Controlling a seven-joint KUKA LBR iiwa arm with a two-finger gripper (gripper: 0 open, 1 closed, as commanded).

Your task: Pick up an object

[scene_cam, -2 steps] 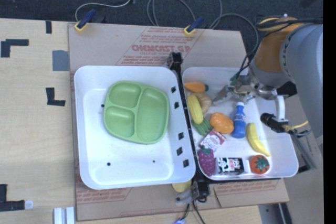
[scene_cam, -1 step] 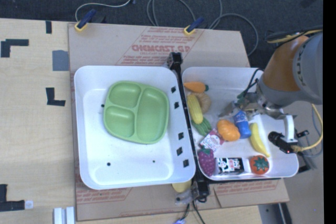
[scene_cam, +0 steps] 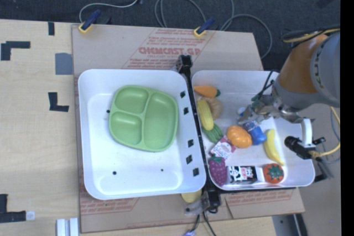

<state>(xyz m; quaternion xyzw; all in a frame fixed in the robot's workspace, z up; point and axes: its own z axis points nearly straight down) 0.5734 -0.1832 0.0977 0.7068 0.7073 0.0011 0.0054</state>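
Worktop: pale wood surface with black marks, carrying a brown cardboard sheet with red print, held at its far edge by two clamps.
Left bin: shallow and white, holding a green divided plate with three compartments, lying flat in the far half of the bin.
Right bin: shallow and white, joined to the left bin along a black centre strip; it holds the toy foods.
Arm: grey with an orange band, entering from the right and bending down over the right bin's far right part.
Hand: lowered among the toys just beyond the orange fruit; whether its fingers are spread or pressed together cannot be told, and nothing is seen held.
Orange fruit: mid-bin, touching a blue object on its right.
Banana: right of the blue object, lying lengthwise.
Carrot: far left corner of the right bin.
Corn cob: beside the centre strip, with a green vegetable just nearer.
Tomato: near right corner.
Milk carton: lying flat at the near wall, between the tomato and purple grapes.
Pink packet: just beyond the grapes.
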